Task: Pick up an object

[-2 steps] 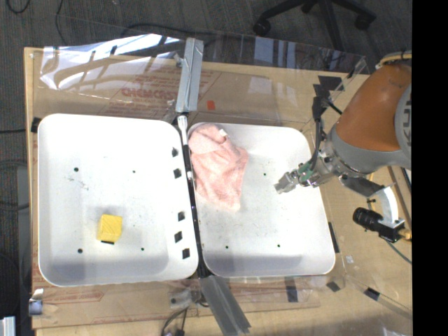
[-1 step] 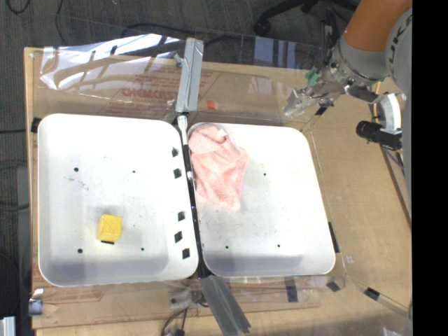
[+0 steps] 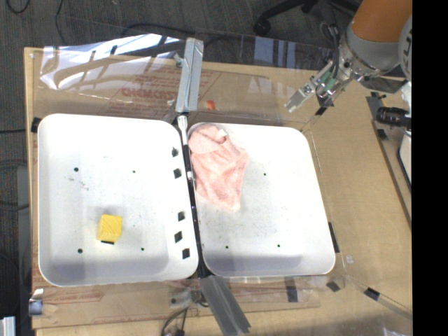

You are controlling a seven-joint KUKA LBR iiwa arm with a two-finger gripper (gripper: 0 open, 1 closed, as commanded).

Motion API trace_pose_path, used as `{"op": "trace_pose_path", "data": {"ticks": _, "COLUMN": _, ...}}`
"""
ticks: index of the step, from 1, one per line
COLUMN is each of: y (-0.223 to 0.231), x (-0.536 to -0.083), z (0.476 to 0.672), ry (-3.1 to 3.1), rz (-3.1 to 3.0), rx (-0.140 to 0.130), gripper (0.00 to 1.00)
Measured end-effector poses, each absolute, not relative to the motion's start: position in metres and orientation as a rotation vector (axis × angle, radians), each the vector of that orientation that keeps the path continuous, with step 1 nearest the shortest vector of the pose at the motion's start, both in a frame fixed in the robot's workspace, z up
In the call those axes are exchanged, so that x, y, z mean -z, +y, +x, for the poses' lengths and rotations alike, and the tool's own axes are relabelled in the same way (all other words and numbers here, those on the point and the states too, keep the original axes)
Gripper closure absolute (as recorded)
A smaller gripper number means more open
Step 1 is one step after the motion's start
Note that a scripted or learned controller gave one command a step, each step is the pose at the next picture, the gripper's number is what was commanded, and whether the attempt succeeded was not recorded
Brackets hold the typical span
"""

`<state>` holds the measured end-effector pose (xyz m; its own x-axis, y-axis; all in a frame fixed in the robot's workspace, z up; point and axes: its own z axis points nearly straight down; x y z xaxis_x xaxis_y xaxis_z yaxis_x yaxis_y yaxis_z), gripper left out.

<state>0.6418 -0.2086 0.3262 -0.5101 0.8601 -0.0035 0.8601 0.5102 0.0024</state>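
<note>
A crumpled pink cloth [image 3: 218, 168] lies in the right bin [image 3: 294, 208], against its left wall near the back corner. A small yellow block [image 3: 110, 228] sits in the left bin [image 3: 84, 152], toward the front. My gripper [image 3: 308, 106] hangs beyond the right bin's back right corner, above the bench, with its fingers spread and nothing between them. It is well away from both the cloth and the block.
A metal bar [image 3: 187, 79] runs back from the divider between the bins. Clear plastic sheeting [image 3: 105, 54] covers the bench behind the left bin. The orange-banded arm [image 3: 381, 9] fills the top right corner.
</note>
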Motion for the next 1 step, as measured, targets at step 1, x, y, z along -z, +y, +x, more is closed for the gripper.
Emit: {"op": "trace_pose_path", "data": {"ticks": 1, "y": -0.2043, "x": -0.3236, "z": 0.6584, "ry": 2.962, "rz": 1.026, "rx": 0.0, "gripper": 1.0}}
